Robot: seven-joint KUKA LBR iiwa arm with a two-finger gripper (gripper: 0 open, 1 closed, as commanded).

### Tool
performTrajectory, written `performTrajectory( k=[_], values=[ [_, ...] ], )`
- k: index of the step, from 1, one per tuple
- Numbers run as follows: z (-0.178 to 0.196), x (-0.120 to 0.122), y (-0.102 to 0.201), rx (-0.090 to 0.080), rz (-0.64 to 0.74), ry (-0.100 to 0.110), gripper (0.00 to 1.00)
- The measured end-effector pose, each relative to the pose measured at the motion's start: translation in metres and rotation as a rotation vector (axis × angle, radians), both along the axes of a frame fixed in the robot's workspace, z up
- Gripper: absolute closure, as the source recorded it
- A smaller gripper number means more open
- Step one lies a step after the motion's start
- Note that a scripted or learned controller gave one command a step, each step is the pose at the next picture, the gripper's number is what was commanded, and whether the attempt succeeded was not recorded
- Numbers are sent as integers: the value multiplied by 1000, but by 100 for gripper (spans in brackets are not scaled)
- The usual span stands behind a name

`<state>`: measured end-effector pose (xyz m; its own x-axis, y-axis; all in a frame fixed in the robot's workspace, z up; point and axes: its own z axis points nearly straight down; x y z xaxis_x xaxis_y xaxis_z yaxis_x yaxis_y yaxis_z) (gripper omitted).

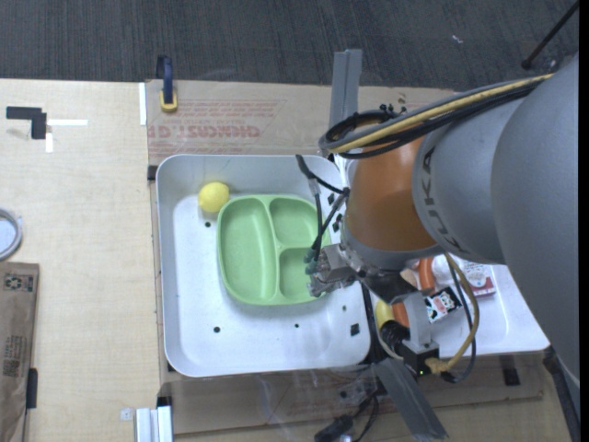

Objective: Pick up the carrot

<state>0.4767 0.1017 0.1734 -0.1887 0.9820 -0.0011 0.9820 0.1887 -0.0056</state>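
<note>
The grey arm with its orange band (pixel 391 201) reaches in from the right and hangs low over the seam between the two shallow white bins, its end effector (pixel 324 274) sitting over the right-hand edge of the pale green, three-compartment plastic plate (pixel 262 247) that lies in the left white bin (pixel 184 339). Whether the end effector is open or closed, and whether it has anything in hand, cannot be told from here, since the wrist body and cables cover it. A small yellow ball-like fruit (pixel 213 195) rests just beside the plate's upper left corner, touching or nearly touching its rim. The carrot itself is most likely the small orange piece (pixel 424 270) visible in the right white bin (pixel 515 325), tucked under the arm next to a red-and-white printed packet (pixel 477 277); so little of it shows that the identification is uncertain. Judging by this, the task looks barely begun or off target: nothing orange can be seen at the end effector, which sits over the plate, not the right bin. The reach to the carrot, the grasp and the lift all appear to remain.
</note>
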Motion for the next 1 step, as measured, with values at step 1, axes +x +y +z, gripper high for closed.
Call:
performTrajectory(
  k=[1],
  values=[
    [149, 1, -15, -3, -334, -4, 100]
  ],
)
